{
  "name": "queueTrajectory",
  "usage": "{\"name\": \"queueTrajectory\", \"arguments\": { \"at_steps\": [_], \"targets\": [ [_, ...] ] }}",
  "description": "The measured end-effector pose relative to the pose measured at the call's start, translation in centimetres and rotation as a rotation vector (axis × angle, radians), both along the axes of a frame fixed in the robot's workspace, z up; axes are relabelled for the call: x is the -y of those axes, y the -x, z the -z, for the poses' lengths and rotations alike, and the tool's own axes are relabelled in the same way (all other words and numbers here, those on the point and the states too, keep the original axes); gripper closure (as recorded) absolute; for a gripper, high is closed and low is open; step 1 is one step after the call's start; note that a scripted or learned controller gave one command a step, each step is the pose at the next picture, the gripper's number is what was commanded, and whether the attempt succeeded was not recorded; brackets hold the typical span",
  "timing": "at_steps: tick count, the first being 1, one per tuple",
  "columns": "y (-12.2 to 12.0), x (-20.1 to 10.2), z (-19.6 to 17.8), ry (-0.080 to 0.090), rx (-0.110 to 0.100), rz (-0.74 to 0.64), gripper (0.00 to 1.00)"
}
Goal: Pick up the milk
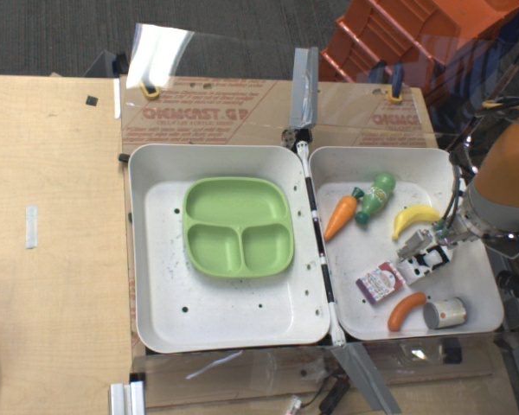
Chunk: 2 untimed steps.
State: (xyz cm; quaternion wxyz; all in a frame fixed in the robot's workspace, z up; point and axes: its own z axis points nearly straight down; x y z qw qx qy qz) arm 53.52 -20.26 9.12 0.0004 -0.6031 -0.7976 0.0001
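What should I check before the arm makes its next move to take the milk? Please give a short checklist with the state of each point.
1. Milk carton lies in the right bin: ok.
2. End effector is over the right bin, close to the carton: ok.
3. Carton between the fingers: not ok, it lies apart, to the lower left.
4. Sausage and metal can crowd the carton: sausage close, can apart; ok.
5. Finger opening: cannot tell.
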Motion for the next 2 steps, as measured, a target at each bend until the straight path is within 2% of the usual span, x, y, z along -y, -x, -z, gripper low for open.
{"name": "queueTrajectory", "arguments": {
  "at_steps": [1,2],
  "targets": [
    [5.64,-1.67,-0.14,0.002,0.005,-0.03,0.0],
    [5.45,-1.58,-1.09,0.004,0.011,-0.028,1.0]
  ]
}}
